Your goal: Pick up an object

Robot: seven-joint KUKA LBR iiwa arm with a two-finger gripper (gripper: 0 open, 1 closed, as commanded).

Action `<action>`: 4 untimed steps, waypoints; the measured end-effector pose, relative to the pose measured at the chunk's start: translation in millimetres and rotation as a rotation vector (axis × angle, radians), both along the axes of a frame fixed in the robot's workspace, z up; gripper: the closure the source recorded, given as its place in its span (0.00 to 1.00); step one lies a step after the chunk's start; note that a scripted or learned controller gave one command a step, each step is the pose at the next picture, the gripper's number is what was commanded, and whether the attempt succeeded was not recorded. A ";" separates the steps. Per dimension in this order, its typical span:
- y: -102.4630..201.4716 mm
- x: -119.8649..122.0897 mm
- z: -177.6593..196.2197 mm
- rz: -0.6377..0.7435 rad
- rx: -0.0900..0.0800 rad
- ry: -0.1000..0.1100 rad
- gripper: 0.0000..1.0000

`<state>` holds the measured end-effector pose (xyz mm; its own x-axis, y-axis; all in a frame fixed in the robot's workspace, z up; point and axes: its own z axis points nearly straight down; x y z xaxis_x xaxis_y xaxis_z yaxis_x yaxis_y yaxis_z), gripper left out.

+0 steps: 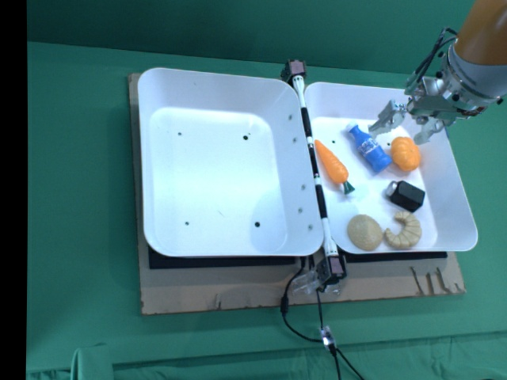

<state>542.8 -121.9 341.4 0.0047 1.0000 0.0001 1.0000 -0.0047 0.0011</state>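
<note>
While its jaws stand apart with nothing between them, the gripper (408, 125) hangs over the far part of the right bin (455, 204), the grey arm (479, 46) with its orange band reaching in from the far right corner of the scene. One finger (388, 117) points down-left toward the blue bottle (370, 148); the other sits just above the orange fruit (405, 154). Whether either finger touches anything cannot be told.

All six objects crowd the right bin. The bottle lies tilted near the middle, with the fruit just beside it on the right. A carrot (333, 163) lies close along the bin's left wall, its green tip pointing near. A black block (406, 195) rests right of centre, and at the near edge a tan round (365, 232) and a croissant (404, 230) sit side by side, nearly touching.

Open floor in this bin is scarce: a strip along the right wall and a patch in the far left corner. The left bin (158, 101) offers a wide white floor marked by a few dark specks. A black-and-white rod (311, 157) runs along the seam where the bins meet. Both bins rest on a cardboard sheet (238, 291) over green cloth (79, 212), with a cable (305, 331) trailing off the near edge.
</note>
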 end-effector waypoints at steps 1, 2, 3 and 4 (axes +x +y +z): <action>0.0 0.0 0.0 0.000 0.000 0.000 0.00; 1.3 -10.0 -50.2 -0.001 0.000 0.005 0.00; 2.3 -12.5 -91.2 0.000 0.000 0.004 0.00; -2.8 -20.1 -149.7 -0.001 0.000 0.007 0.00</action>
<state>522.7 -124.7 191.7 0.0058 1.0000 0.0005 1.0000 -0.0058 -0.0062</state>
